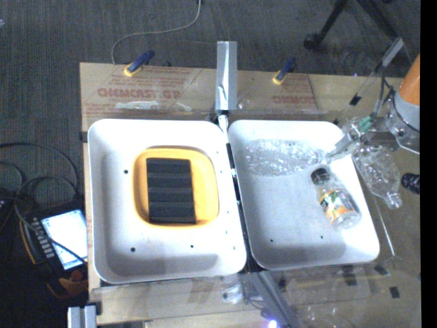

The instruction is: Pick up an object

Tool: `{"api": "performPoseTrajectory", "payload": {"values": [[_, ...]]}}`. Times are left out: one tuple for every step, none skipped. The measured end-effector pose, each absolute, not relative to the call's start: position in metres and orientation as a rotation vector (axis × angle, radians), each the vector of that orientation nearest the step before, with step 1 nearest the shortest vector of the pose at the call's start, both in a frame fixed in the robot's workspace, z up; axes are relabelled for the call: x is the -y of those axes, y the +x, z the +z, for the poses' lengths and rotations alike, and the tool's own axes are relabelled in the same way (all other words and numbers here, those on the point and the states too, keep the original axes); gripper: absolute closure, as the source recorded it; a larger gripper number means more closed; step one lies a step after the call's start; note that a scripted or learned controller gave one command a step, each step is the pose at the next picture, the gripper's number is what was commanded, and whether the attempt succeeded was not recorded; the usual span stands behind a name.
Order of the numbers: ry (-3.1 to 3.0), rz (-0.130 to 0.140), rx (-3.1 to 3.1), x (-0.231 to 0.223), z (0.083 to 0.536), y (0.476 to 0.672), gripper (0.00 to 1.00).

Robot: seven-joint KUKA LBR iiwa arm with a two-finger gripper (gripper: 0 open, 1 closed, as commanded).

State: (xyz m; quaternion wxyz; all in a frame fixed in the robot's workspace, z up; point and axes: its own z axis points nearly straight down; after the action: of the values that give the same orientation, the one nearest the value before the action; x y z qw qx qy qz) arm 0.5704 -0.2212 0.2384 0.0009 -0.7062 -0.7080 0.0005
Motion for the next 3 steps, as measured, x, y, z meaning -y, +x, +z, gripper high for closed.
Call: {"api": "performPoseTrajectory", "payload": {"values": [[-2.167, -0.019, 2.281, 0.2163, 0.1016, 0.5747, 0.0], [-2.041, -0.029, 2.418, 0.2168, 0.0995, 0.5692, 0.0], [-2.039, -0.035, 2.421, 0.2149, 0.1088, 0.5707, 1.0]]}}
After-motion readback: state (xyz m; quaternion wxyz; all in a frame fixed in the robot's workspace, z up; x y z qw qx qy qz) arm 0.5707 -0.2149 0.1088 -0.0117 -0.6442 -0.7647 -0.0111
